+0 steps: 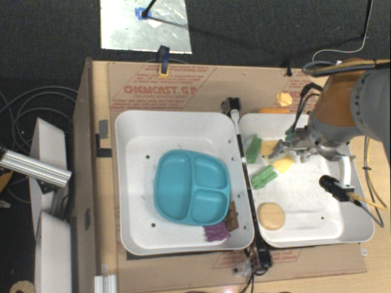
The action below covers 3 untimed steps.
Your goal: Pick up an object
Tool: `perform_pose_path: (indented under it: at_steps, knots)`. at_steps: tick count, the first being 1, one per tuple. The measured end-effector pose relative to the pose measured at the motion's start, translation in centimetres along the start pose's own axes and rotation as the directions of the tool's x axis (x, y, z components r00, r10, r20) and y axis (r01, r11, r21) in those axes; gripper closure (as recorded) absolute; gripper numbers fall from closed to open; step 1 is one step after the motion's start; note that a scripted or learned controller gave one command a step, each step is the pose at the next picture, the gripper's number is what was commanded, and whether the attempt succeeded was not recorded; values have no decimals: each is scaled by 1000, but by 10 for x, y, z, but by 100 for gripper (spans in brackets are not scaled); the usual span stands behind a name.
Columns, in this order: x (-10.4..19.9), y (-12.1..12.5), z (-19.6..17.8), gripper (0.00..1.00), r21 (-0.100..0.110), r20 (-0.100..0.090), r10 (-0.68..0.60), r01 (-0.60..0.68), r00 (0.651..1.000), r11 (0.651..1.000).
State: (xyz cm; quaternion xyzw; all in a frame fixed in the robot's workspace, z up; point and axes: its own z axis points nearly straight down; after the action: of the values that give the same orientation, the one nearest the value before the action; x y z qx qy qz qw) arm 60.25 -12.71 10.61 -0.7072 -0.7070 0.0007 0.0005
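My gripper (pixel 288 152) hangs low over the upper middle of the right bin (pixel 317 224). A yellow block (pixel 282 164) lies right beneath its tip; whether they touch is unclear. A green piece (pixel 253 148) lies to its left by the bin wall, and another green piece (pixel 264 177) sits below-left of the yellow block. Near the front of this bin rests a tan round item (pixel 271 215). An orange piece (pixel 275 110) lies at the far rim.
The left bin (pixel 140 224) holds a teal divided plate (pixel 192 187), with a purple lump (pixel 215 232) and a brown piece (pixel 233 217) by its front right corner. A small orange-yellow thing (pixel 285 99) lies on the bench behind the right bin.
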Motion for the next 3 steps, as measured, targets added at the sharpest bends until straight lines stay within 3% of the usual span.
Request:
perform_pose_path:
  at_steps: [1, 2, 3]
  knots:
    - [4, -20, 23, 0, 0, -1, -1, 1, 1000, 1000]
    - [-4, 63, 19, 0, -13, 2, -7, 7, 1000, 1000]
    - [33, -26, -12, 0, 3, -3, -2, 2, 1000, 1000]
